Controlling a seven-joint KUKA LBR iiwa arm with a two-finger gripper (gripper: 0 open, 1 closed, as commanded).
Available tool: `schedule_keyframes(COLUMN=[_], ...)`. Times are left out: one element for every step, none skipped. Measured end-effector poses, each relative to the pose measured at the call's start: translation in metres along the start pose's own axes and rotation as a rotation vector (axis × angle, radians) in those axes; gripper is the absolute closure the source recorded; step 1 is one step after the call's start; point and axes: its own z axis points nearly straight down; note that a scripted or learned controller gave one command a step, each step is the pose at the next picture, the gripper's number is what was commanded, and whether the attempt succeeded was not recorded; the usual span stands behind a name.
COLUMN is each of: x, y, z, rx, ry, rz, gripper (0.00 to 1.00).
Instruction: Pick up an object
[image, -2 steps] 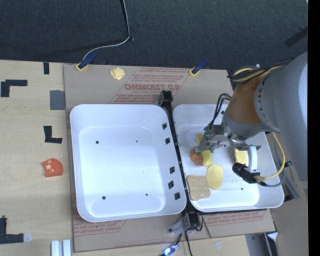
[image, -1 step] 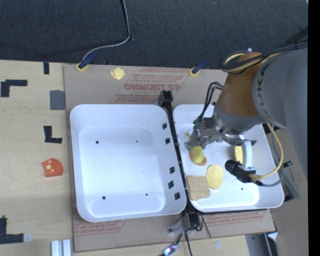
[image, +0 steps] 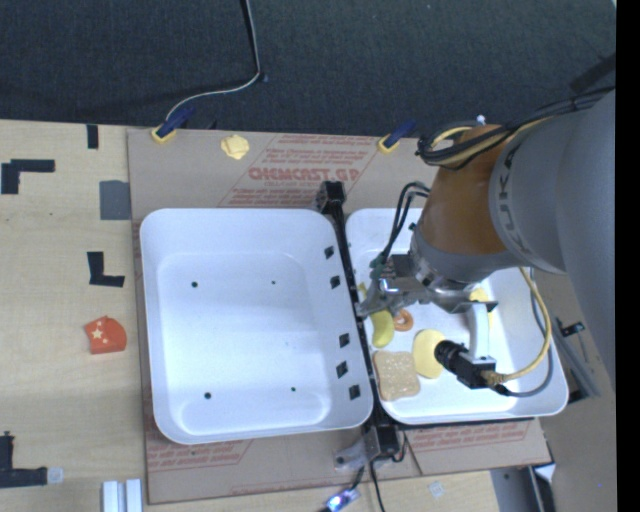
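The arm (image: 520, 200) reaches in from the right over the right bin (image: 530, 400), its gripper (image: 383, 298) low near that bin's left wall, just above a yellow, banana-like piece (image: 383, 328) and beside a small orange ring (image: 403, 320); whether it is apart or together I cannot tell. Toast (image: 397, 374) and a pale yellow round piece (image: 428, 353) lie just below, near the bin's front. The left bin (image: 240, 330) sits alongside, and a red piece (image: 106, 335) lies on the bench well to its left.
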Motion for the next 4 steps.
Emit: schedule_keyframes(x=[0.014, 0.123, 0.159, 0.173], y=[-0.012, 0.012, -0.002, -0.049], z=[-0.024, -0.023, -0.018, -0.073], rx=[-0.003, -0.005, 0.0, -0.003], ry=[0.001, 0.001, -0.001, 0.001], rz=[0.0, -0.008, -0.002, -0.002], gripper=[1.0, 1.0, 1.0, 1.0])
